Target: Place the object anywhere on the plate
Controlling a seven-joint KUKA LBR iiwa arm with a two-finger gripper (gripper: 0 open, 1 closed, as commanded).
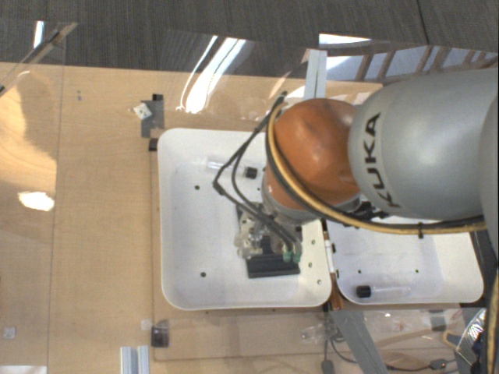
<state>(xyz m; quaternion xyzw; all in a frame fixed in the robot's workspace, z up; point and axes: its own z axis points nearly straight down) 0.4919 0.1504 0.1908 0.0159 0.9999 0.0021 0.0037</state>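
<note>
The hand is lowered into the shallow white left bin, presumably for a pick, its open or closed state undeterminable beneath the grey and orange wrist, while the probable object, a small black piece, lies loose just beyond the hand.

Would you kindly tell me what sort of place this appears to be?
Probably a robotics lab or test cell: a grey KUKA arm reaches over the left bin, which sits beside the right bin, both shallow and white, on a wooden bench, with grey carpet beyond.
</note>
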